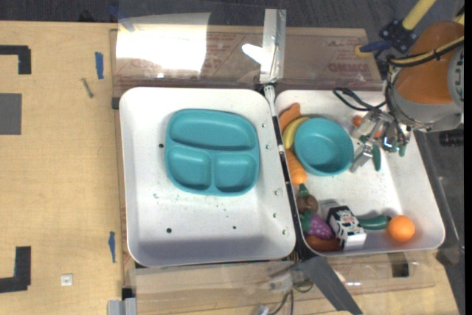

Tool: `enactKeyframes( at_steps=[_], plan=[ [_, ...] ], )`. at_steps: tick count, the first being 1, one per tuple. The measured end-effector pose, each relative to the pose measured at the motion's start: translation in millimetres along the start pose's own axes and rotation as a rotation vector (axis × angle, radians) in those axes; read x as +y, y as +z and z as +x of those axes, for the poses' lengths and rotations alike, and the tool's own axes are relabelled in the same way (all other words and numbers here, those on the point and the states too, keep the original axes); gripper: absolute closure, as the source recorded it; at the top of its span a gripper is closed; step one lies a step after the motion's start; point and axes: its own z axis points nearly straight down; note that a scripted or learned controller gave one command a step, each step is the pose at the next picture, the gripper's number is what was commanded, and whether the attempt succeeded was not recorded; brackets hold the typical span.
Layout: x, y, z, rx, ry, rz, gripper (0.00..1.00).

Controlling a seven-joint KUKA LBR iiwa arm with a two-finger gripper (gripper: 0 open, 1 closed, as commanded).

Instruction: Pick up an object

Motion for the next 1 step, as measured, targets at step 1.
enactKeyframes(
  at_steps=[1],
  plan=[
    [3.7, -15.1, -3.7, -0.014, -0.002, -0.006, 1.0]
  ],
)
